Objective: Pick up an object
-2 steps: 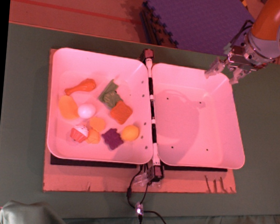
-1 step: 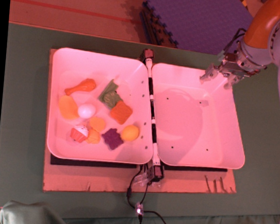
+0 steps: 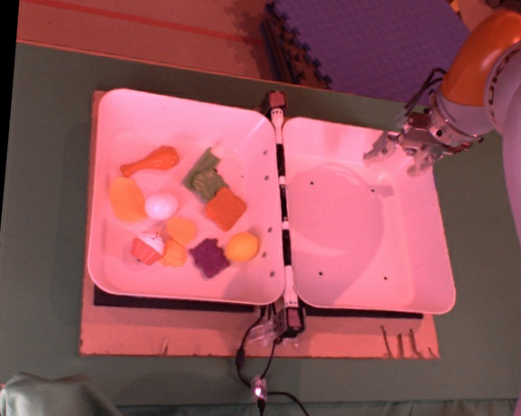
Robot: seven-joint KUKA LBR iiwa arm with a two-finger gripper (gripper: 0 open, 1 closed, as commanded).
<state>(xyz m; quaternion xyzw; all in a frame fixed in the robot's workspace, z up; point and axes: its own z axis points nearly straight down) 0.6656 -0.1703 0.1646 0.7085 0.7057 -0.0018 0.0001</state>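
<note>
The things to pick from all lie in the left shallow white bin point(image 3: 115, 108), gathered in its middle and lower part. Taking the white egg-shaped toy point(image 3: 161, 207) as the landmark: an orange plastic drumstick point(image 3: 151, 160) lies above it, slanting up to the right; a rounded yellow-orange piece point(image 3: 127, 199) sits just beside it on the left. Below the egg is a small cupcake toy with white top and reddish base point(image 3: 148, 248), and next to that two small orange lumps point(image 3: 180, 232), one lower than the other. Right of the egg are a green leafy, wedge-shaped toy point(image 3: 206, 178) and, just under it, an orange ridged square block point(image 3: 225, 209). Lower right of the egg lie a dark purple knobbly toy point(image 3: 209, 257) and a yellow-orange round fruit point(image 3: 242, 246), close together.

The right shallow white bin point(image 3: 434, 290) is parted from the left one by a black-and-white dotted strip point(image 3: 282, 200).

The grey arm with its orange band point(image 3: 489, 46) comes in from the upper right and bends down toward the right bin's far right corner, well apart from the egg and its neighbours. The two-finger gripper point(image 3: 399, 160) hangs over that corner with its fingers point(image 3: 376, 152) spread apart and nothing between them.
</note>
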